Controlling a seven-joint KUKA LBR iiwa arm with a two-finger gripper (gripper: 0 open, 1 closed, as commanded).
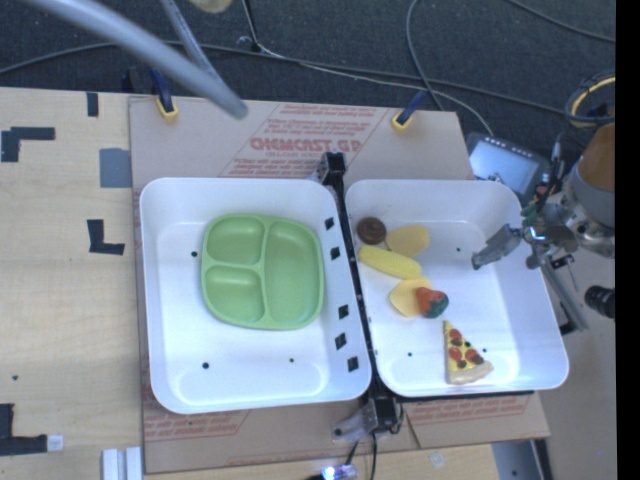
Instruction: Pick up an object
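The right bin (520,313) holds several toy foods: a brown round piece (372,230), a pale yellow piece (408,238), a yellow banana (390,262), a yellow piece with a red and green strawberry (423,299) on it, and a pizza slice (464,355). My gripper (520,255) hangs over the right bin's right side, open, with nothing between its fingers. One grey finger (490,249) points left toward the foods and stands apart from all of them.
A green divided plate (265,273) lies in the left bin (165,308). A black divider (347,288) runs between the bins. Cables cross the dark floor behind the bench. A grey bar (120,23) slants across the top left.
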